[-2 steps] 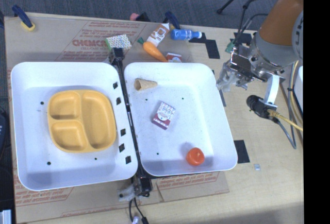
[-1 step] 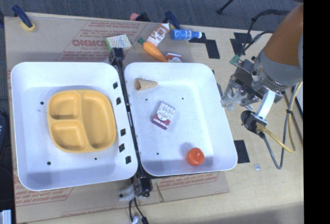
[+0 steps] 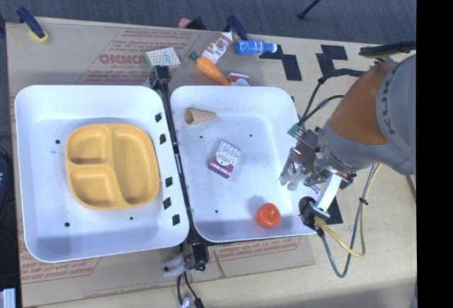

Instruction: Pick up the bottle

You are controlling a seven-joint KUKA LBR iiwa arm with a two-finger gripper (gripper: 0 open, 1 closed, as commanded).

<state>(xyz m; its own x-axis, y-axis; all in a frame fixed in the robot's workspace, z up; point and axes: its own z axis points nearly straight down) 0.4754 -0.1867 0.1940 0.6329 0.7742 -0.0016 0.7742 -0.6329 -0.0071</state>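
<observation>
A small blue bottle lies on its side on the cardboard behind the right bin, outside both bins. Beside it to the left lies a white bottle with an orange label. My gripper hangs over the right wall of the right bin, far from both bottles, with the grey and orange arm behind it. Nothing shows in the gripper. Inside the right bin lie a brown cone, a small red and white carton and an orange-red round thing.
The left bin holds a yellow divided plate. A toy carrot and a small red packet lie just behind the right bin. A green patterned block sits at the bins' joint. Cables trail at the lower right.
</observation>
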